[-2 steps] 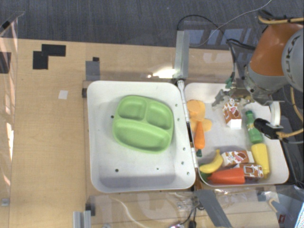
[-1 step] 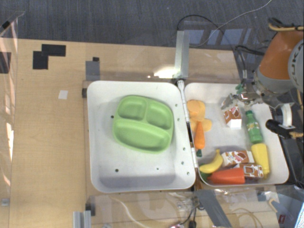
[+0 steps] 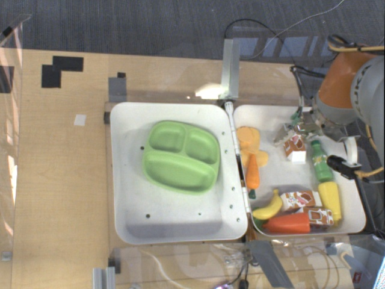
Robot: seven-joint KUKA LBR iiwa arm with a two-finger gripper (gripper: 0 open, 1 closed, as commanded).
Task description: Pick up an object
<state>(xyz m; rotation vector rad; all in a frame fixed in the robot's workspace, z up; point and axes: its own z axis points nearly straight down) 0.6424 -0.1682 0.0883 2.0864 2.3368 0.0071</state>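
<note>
Gripper [image 3: 299, 125] is hovering above the small carton [image 3: 295, 147]; I cannot tell its state, and a slanted approach risks nudging the green bottle [image 3: 320, 164] beside it.

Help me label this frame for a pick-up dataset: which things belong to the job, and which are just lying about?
Belongs to the job:
gripper
small carton
green bottle
yellow bottle
banana
carrot
red pepper

Just lying about:
green divided plate in the left bin
cables beyond the bench
</note>
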